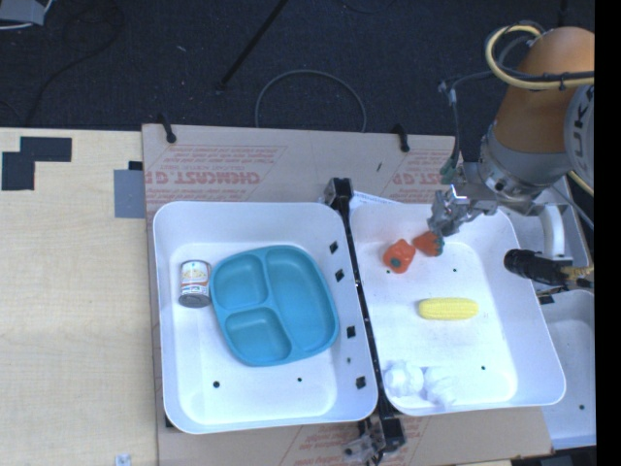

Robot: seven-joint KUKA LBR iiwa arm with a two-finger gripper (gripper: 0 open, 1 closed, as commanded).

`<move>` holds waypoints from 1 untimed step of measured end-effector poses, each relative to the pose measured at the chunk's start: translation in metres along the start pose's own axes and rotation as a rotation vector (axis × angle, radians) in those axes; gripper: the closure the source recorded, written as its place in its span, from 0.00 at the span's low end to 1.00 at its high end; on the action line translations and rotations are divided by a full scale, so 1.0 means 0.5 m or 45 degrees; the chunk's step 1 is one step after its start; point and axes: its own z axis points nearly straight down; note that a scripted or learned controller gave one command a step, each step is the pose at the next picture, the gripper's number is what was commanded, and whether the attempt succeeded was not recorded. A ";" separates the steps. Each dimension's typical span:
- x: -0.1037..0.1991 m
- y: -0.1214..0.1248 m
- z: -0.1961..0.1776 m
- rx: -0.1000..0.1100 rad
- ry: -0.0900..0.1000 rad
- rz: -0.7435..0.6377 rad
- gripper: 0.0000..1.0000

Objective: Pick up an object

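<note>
my gripper (439,229): over the far edge of the right bin, fingers pointing down, tips just above an orange-red piece.
my jaws: cannot tell if spread or pressed together, too small and dark against the bin wall. Nothing clearly between them.
my arm (539,95): comes in from the right, orange band up top, grey wrist below, yellow hose looped above it.
orange-red piece (428,244): small, in the right bin near its far edge, right under my fingertips; may be touching them, can't confirm. Dark teal bit on its right end.
orange toy (398,255): roundish, orange with a dark spot, just beside the orange-red piece on its left. Whether the two touch, unclear.
corn cob (447,309): yellow, lying flat across the middle of the right bin, well apart from my gripper.
white crumpled item (424,382): lumpy, white on white, near corner of the right bin by the divider. Can't tell what it is.
right bin (529,357): shallow, white, holds the four things above.
left bin (194,377): shallow, white, side by side with the right bin.
blue divided plate (274,304): three compartments, tilted in plane, centre of the left bin.
small can (195,282): silver top, printed label, just beside the plate's left edge, lying on its side I think.
bench (68,309): light wood; cardboard sheet under both bins.
</note>
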 end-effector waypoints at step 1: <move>0.116 -0.035 0.013 0.007 0.001 -0.001 1.00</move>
